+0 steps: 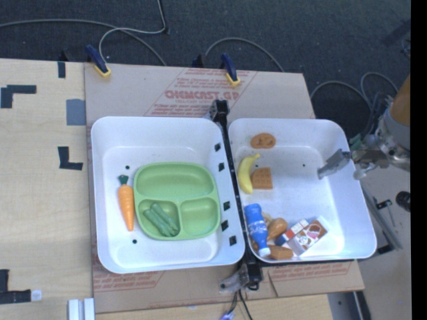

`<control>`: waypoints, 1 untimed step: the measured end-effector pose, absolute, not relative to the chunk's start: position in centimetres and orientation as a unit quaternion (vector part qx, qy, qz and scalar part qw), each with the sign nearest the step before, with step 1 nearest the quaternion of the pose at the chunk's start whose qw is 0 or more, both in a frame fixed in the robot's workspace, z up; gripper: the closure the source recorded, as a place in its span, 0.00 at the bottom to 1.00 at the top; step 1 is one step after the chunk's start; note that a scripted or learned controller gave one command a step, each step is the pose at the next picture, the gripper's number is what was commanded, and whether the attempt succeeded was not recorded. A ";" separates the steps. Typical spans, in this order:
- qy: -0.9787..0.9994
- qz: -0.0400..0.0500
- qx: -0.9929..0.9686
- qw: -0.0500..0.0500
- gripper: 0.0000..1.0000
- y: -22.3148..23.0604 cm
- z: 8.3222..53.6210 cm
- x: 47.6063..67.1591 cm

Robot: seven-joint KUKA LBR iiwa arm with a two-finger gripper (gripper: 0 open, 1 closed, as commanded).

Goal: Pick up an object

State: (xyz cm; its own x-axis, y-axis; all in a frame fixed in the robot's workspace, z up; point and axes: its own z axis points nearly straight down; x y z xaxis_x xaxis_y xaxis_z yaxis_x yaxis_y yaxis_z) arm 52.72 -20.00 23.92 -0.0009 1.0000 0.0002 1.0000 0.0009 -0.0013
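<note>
Claw (340,162) hovers at the right bin's (347,199) right edge, finger state I cannot tell, nothing held, lining up.

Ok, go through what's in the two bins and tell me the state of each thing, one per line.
Green tray: flat in the left bin, green beans in one compartment.
Carrot: lying beside the tray.
Banana: lying in the right bin.
Blue bottle: on its side.
Small carton: lying tilted.
Gripper: above the right bin, holding nothing visible.
</note>
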 end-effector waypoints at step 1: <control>-0.708 0.001 -0.706 0.002 0.00 -10.7 13.6 53.3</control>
State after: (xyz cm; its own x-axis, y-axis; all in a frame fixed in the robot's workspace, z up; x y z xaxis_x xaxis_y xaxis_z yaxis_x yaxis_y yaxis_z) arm 53.35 -10.67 13.57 -0.0020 1.0000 0.0013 1.0000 0.0020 -0.0036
